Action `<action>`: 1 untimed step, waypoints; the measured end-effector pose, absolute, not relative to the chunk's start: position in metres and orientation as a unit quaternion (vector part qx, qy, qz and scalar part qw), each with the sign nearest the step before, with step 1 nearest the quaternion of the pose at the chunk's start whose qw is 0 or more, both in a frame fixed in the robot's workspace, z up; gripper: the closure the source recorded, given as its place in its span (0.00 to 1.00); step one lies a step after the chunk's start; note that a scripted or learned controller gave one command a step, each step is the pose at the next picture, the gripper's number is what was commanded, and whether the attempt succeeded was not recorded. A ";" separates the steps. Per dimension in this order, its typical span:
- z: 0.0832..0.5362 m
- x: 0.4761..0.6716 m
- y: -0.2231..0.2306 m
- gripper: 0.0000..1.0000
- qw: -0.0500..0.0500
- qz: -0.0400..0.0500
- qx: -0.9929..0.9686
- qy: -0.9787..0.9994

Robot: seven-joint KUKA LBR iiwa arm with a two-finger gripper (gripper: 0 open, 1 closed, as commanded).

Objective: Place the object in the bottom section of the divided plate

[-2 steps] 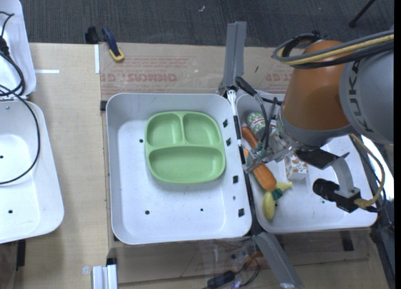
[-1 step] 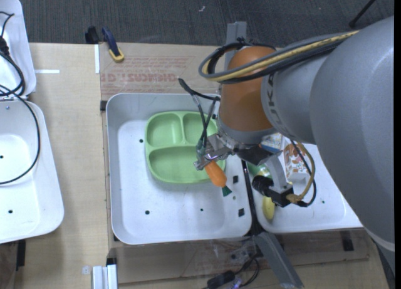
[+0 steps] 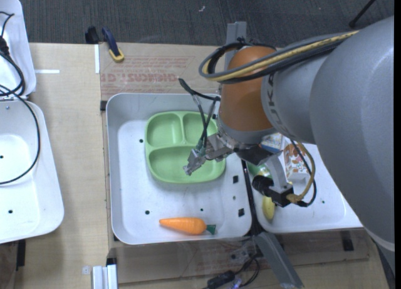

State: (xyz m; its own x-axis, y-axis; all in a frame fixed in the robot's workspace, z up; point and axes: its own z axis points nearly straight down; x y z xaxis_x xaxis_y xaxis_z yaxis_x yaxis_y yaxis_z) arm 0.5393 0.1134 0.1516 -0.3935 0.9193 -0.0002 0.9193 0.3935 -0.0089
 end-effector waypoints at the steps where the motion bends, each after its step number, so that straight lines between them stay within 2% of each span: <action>1: 0.227 0.660 0.056 0.00 0.000 0.002 -0.572 -0.821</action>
